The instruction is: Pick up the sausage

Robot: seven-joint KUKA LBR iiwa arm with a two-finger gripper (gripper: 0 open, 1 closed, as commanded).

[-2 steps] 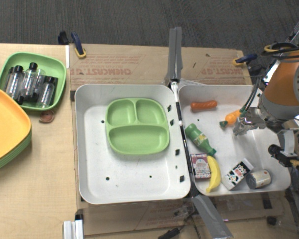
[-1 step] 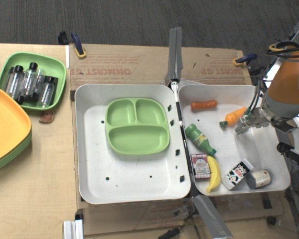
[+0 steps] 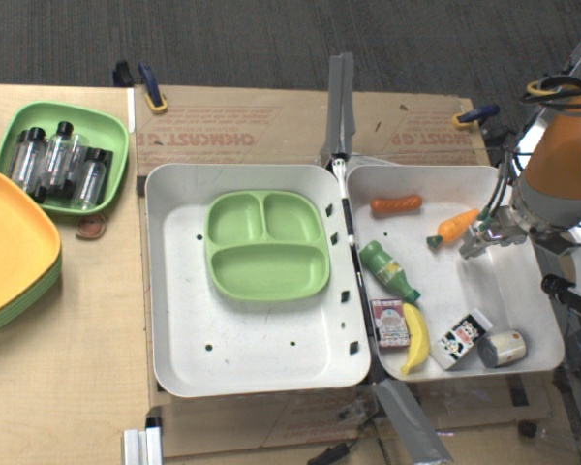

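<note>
Near the far edge of the right bin (image 3: 552, 303), lying flat and apart from everything else: the sausage (image 3: 396, 203), reddish-orange, long axis along that edge. Just to its right, toward the bin's right wall, a toy carrot (image 3: 453, 228) with green top. Over the right side of the same bin, close beside the carrot, the gripper (image 3: 482, 237) on the grey arm (image 3: 559, 168) with orange band; whether open or closed, cannot tell. Along the bin's left wall, a green bottle (image 3: 387, 272), tilted. At the near edge, left to right: a small red-and-white carton (image 3: 391, 324) with print too small to read, a banana (image 3: 415, 339) touching it, a black-and-white patterned box (image 3: 461, 339), a grey roll (image 3: 503, 348). In the left bin (image 3: 174, 289), a green divided plate (image 3: 267, 245), three compartments. Under both bins, brown cardboard (image 3: 232, 129) printed in red, upside down, apparently "CHEMCRAFT". At the bench's far left corner, a green tray (image 3: 107, 177) of dark-capped bottles (image 3: 60, 166), labels illegible; nearer, stacked orange plates (image 3: 15, 260)
</note>
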